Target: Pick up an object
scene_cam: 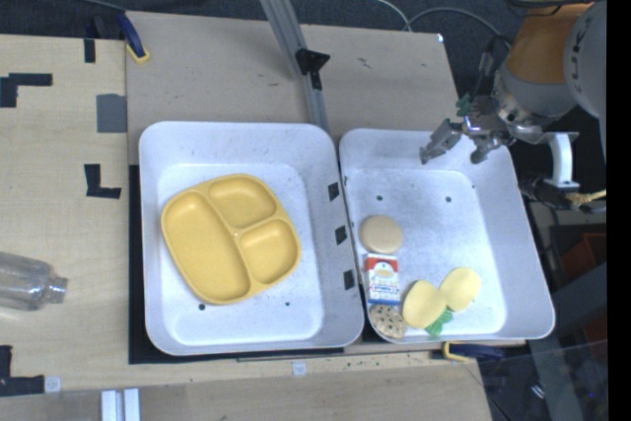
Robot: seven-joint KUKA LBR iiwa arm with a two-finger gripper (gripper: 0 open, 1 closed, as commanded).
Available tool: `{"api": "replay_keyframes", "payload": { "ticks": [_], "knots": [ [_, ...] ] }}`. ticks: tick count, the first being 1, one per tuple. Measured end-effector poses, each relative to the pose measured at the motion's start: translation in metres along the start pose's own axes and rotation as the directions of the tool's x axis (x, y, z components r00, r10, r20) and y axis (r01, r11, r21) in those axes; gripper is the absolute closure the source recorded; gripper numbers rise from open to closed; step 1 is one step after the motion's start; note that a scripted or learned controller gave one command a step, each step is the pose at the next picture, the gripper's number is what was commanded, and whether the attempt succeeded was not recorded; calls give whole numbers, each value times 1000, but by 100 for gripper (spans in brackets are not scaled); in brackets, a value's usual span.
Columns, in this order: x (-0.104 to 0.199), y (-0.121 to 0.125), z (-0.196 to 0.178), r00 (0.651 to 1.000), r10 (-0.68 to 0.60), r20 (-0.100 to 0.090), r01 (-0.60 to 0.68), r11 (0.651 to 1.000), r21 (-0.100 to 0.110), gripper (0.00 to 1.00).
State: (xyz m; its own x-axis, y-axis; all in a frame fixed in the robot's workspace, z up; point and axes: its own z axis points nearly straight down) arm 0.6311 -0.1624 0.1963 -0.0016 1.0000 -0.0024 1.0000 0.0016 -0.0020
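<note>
My gripper (pixel 459 145) hangs over the far right corner of the right bin (pixel 493 212), its two fingers spread apart with nothing between them. Well below it, in the near half of that bin, lie a tan round piece (pixel 381 235), a small red and white packet (pixel 382 277), a cookie (pixel 387 320), and two pale yellow pieces (pixel 443 297) with a bit of green under them. The gripper is apart from all of these.
The left bin (pixel 177 148) holds a yellow divided plate (pixel 229 237). A metal pole (pixel 277 5) slants in from the top. A clear plastic bottle (pixel 30 282) lies on the bench at the far left.
</note>
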Motion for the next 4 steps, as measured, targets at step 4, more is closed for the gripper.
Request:
{"api": "replay_keyframes", "payload": {
  "ticks": [4],
  "knots": [
    [-27, -2, 107, 1000, 1, -1, -1, 1000, 0, 0]
  ]
}}
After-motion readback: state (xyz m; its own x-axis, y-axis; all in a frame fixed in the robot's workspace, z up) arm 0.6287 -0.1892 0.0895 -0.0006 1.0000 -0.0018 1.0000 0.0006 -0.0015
